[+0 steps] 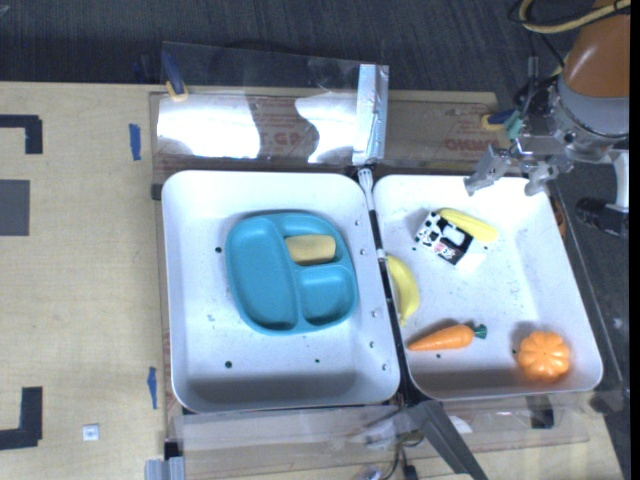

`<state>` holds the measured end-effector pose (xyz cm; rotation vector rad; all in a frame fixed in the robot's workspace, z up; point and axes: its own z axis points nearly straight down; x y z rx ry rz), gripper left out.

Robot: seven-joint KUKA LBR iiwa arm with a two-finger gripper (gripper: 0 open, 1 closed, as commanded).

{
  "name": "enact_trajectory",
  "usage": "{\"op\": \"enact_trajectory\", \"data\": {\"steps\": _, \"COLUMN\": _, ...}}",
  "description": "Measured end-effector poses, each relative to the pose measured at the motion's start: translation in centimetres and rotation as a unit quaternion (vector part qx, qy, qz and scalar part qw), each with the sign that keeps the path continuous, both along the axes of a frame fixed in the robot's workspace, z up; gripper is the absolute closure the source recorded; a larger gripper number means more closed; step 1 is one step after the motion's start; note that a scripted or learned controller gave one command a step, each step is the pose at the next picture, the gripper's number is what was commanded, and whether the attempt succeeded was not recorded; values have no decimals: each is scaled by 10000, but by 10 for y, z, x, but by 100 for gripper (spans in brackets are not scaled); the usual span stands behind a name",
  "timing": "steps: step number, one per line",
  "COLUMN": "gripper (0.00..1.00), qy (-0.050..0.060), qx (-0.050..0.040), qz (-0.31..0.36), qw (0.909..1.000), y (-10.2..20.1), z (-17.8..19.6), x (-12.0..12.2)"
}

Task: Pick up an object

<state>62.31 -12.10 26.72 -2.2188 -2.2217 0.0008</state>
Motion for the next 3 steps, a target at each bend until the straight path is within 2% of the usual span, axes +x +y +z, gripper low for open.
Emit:
{"op": "enact_trajectory", "data": {"steps": 1, "gripper": 0, "qy": -54, "qx": -13, "qz": 318, "qw": 9995, "y": -15, "z": -142, "x": 46}}
{"op": "enact_trajectory", "data": {"steps": 2, "gripper": 100, "qy": -83, "qx": -16, "qz": 322, "qw": 9994, "y": -14, "z": -129, "x": 48}}
{"op": "enact_trajectory", "data": {"steps": 3, "gripper": 0, "qy": -75, "qx": -15, "qz": 322, "qw": 9995, "y": -14, "z": -130, "x": 48}}
